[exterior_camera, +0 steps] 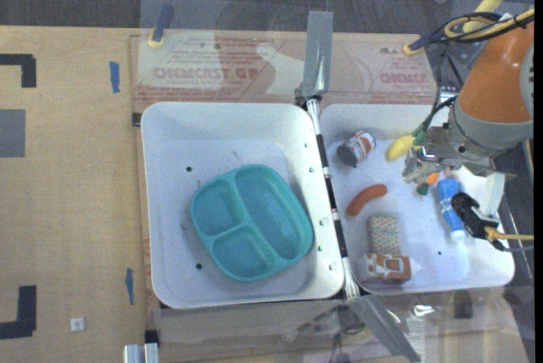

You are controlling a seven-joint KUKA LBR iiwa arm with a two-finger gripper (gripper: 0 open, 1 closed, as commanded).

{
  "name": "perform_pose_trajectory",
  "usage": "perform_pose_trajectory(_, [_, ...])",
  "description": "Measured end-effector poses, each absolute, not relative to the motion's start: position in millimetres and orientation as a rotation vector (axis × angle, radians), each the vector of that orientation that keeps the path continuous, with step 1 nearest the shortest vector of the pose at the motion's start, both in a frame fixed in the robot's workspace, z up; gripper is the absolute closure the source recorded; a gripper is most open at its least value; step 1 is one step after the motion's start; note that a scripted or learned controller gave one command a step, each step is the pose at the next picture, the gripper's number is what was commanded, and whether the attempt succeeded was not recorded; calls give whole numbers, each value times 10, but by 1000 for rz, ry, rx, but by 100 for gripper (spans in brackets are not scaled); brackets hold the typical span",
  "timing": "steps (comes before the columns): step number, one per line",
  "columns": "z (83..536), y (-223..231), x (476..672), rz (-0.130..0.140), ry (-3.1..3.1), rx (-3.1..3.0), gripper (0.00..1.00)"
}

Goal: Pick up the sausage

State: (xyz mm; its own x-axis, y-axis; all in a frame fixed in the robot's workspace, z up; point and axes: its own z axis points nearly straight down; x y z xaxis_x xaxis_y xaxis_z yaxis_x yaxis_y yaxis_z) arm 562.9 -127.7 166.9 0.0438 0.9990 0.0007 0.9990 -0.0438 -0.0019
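One sausage (366, 198) in right bin (501, 268), end effector (418, 164) nearby

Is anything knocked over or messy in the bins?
Yes, a bit. The small can in the right bin lies tipped on its side near the sausage. The teal plate in the left bin sits crooked.

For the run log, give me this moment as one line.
task: pick up sausage | sausage: lying in right bin, untouched | gripper: above right bin, right of sausage | teal tray: left bin
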Motion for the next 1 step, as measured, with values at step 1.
perform_pose_trajectory(1, [902,-1145,5510,-7,-2553,-1842,100])
